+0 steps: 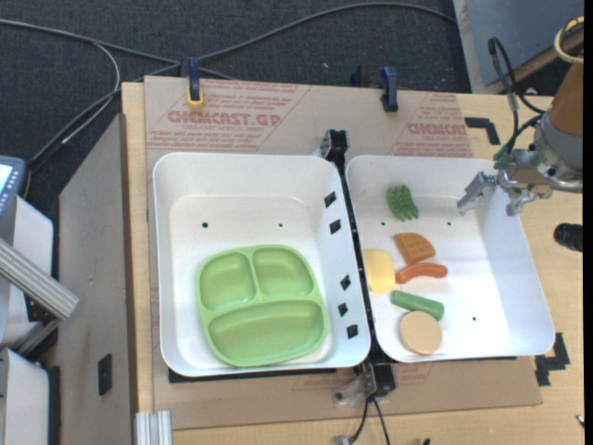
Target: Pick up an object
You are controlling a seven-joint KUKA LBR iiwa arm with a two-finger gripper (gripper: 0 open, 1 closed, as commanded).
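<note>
A grey robot arm [565, 123] with an orange band reached in from the right over a cardboard-topped bench [278, 109] bearing two shallow white bins side by side. Its gripper [494, 196] hung above the upper right part of the right bin [519, 286], its two fingers spread apart with nothing between them.

The toy foods lay in the left half of that bin, well apart from the gripper. A green leafy piece [401, 202] sat nearest the top. Below it lay an orange waffle-like piece [414, 247], with a red sausage [422, 272] just beneath it and a yellow oval piece [378, 270] to their left, against the bin's left wall. Lower still, a green pod-shaped piece [417, 303] rested just above a tan round disc [421, 333], close to the bin's near edge.

The left bin [185, 202] held a light green divided tray [262, 304], lying flat in its lower half with three compartments.

Two clamps, one yellow [194, 83] and one blue [389, 91], gripped the far edge of the bench. Black cables [74, 35] trailed over the dark floor beyond.
</note>
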